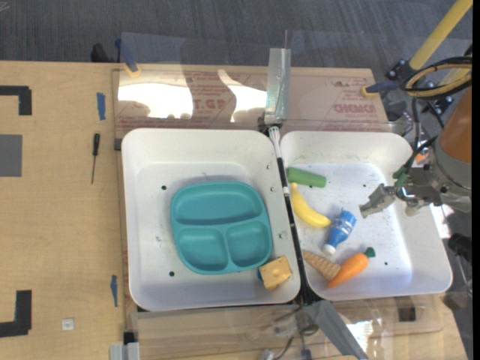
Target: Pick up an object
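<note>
The right bin [420, 270] holds a green pepper-like piece [306, 177], a yellow banana [307, 209], a small blue and white bottle [340, 230], an orange carrot [349, 268] and a tan cone [320, 263]. My gripper [394, 204] hangs over the right side of this bin, to the right of the bottle and above the carrot. Its fingers [373, 202] are open with nothing between them.
In the left bin [142, 201] lies a teal divided plate [220, 226], with a yellow-brown block [275, 274] at its lower right corner. A metal divider [277, 88] stands behind the bins. Cables and a yellow pole [442, 28] crowd the right.
</note>
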Robot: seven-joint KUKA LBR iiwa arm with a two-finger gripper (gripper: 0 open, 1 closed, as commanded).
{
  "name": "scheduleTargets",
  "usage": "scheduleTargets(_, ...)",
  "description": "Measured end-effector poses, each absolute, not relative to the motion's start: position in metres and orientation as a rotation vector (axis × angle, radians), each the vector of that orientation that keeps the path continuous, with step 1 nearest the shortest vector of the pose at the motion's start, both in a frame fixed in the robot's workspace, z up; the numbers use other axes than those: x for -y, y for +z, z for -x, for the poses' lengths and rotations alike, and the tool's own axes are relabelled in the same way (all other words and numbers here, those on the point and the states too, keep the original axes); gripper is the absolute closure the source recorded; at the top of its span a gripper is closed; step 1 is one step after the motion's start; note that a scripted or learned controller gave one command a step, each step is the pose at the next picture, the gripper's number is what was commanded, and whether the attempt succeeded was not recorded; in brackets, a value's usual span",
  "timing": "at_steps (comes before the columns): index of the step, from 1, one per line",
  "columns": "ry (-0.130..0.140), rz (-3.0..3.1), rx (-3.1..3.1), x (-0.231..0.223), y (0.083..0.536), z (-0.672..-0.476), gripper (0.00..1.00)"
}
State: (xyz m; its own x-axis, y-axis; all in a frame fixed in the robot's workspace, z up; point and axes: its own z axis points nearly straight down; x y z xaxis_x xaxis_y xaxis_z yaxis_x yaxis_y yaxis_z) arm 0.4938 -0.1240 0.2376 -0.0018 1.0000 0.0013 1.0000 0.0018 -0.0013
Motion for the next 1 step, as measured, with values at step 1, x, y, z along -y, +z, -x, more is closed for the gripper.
scheduleTargets(1, 0.002, 2.183, 2.255, 0.1216, 0.2095, -0.4792, 0.00)
